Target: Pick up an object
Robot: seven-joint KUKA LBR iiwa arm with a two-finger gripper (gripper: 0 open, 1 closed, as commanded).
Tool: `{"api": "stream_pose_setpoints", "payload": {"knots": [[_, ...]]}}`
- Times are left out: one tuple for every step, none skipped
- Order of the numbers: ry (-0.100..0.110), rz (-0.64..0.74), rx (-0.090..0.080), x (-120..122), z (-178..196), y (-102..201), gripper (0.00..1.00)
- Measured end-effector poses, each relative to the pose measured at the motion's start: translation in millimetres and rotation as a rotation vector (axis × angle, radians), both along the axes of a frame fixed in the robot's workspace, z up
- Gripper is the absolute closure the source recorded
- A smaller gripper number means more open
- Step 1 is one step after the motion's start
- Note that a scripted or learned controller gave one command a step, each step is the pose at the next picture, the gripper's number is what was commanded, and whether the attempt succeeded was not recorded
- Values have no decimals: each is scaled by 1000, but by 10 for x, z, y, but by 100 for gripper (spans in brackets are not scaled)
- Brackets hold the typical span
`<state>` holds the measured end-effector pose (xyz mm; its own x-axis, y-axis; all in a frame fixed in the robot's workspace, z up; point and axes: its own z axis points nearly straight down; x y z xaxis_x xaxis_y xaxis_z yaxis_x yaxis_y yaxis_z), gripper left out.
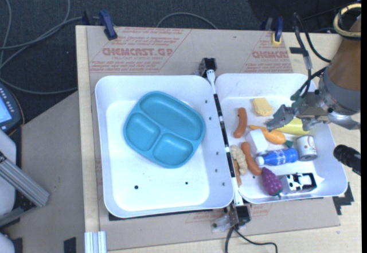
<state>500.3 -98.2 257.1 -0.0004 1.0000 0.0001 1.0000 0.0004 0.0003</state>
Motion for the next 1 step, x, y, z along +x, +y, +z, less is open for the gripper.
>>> {"api": "stream_pose_setpoints", "payload": {"knots": [[14,-3,2,159,-1532,-199,0]]}}
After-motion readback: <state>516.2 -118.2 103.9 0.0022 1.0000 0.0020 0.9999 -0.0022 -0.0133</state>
